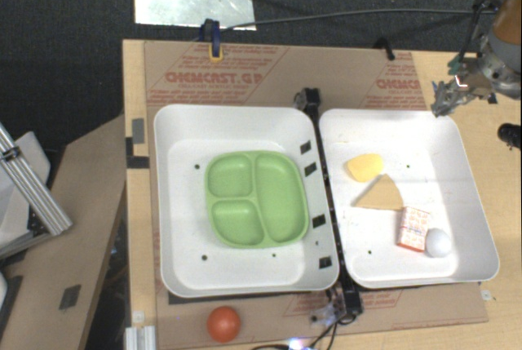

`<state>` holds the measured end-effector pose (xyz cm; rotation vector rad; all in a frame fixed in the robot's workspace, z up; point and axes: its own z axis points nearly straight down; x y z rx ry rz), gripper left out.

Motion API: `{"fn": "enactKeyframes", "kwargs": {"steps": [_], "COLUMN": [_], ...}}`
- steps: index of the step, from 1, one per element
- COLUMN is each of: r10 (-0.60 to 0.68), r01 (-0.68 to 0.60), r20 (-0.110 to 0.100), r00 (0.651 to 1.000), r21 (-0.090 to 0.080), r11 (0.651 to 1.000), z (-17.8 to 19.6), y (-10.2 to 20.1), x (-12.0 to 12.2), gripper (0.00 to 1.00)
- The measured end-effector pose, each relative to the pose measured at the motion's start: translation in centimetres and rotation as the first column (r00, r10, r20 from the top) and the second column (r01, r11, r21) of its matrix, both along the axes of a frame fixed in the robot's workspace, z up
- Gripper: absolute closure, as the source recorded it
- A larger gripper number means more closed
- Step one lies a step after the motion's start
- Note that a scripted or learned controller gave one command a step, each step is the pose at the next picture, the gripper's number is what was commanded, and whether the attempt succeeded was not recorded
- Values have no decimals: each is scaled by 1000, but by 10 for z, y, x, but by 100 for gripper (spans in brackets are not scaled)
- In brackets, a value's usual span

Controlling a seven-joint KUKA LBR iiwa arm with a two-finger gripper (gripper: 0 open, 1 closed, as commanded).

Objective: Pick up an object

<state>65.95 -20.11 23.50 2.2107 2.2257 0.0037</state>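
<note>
In right bin [469, 177], yellow wedge [380, 196]

Divided tray [257, 199] in left bin [175, 136]; wedge [380, 196], box [413, 228], small ball [439, 242] in right bin [465, 177].

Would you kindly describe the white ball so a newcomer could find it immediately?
Look in the right bin, toward its near right corner. The white ball lies there touching a red-and-white box; it is the one round, plain white item.

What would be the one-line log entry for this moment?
arm: at right edge, above bench | pincer: beyond right bin, holds nothing | right bin: yellow piece, wedge, box, ball | left bin: green tray
</note>
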Motion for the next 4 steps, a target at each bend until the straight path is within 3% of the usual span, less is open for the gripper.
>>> {"fn": "enactKeyframes", "kwargs": {"steps": [4], "r10": [2], "r01": [-2], "r20": [-6], "r00": [1000], "r21": [4], "r11": [1000], "z": [-20], "y": [207], "x": [-50], "gripper": [100]}}
